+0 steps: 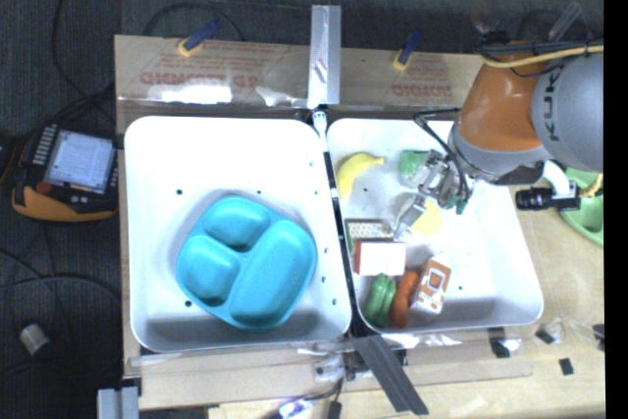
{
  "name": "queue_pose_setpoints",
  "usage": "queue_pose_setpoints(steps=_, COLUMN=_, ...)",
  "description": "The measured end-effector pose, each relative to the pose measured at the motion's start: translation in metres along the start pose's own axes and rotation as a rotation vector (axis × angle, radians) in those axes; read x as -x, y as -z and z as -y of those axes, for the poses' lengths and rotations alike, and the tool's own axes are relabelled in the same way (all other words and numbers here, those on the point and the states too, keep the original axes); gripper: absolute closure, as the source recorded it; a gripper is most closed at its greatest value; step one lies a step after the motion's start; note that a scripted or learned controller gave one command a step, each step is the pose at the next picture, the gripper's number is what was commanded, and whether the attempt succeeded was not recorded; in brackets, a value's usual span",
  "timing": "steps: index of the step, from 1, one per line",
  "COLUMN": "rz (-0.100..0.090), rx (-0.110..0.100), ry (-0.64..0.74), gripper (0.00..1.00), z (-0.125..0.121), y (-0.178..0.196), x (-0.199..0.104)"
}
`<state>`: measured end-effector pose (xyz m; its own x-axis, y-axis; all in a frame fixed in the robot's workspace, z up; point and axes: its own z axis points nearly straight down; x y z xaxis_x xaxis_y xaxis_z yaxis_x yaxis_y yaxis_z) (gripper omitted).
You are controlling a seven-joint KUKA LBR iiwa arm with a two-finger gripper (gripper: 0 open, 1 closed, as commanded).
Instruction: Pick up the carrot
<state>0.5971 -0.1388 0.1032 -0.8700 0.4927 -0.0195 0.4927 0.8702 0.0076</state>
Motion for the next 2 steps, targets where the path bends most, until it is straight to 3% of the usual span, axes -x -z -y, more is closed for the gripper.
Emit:
queue_pose_setpoints(steps=1, rz=-0.017, rx=-0.003, ry=0.010, gripper=0.00, z=0.015, y=0.060, x=0.042)
queue_pose_setpoints(steps=2, rz=-0.021, rx=-0.004, ry=-0.036, gripper=0.00, z=0.026, y=0.035, x=-0.012)
